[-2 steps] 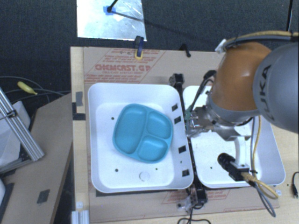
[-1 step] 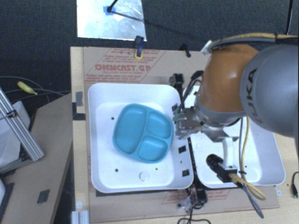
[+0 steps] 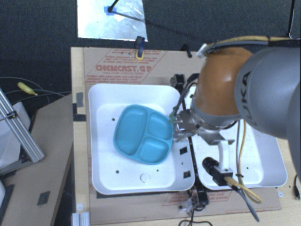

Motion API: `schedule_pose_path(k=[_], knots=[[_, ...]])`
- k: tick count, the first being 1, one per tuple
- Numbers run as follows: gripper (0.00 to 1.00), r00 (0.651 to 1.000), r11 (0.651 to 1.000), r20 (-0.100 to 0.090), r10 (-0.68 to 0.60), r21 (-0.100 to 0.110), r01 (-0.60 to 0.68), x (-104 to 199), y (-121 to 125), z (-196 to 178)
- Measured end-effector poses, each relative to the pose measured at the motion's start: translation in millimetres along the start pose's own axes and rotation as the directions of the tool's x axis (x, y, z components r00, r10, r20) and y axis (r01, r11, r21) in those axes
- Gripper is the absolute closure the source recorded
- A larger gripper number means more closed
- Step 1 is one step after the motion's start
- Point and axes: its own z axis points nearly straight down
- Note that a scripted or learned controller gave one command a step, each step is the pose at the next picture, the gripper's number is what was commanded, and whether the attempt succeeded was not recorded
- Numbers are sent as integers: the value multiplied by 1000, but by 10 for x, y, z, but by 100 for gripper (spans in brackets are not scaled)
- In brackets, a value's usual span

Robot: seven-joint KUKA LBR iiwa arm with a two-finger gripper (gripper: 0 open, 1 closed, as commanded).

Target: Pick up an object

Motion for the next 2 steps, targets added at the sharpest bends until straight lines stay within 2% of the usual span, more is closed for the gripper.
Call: schedule_pose_path(k=[1,2], knots=[[100,1000,1000,2,5,-2,-5,-250,203,134],[100,1000,1000,-1,-2,3,2,83,-9,468]])
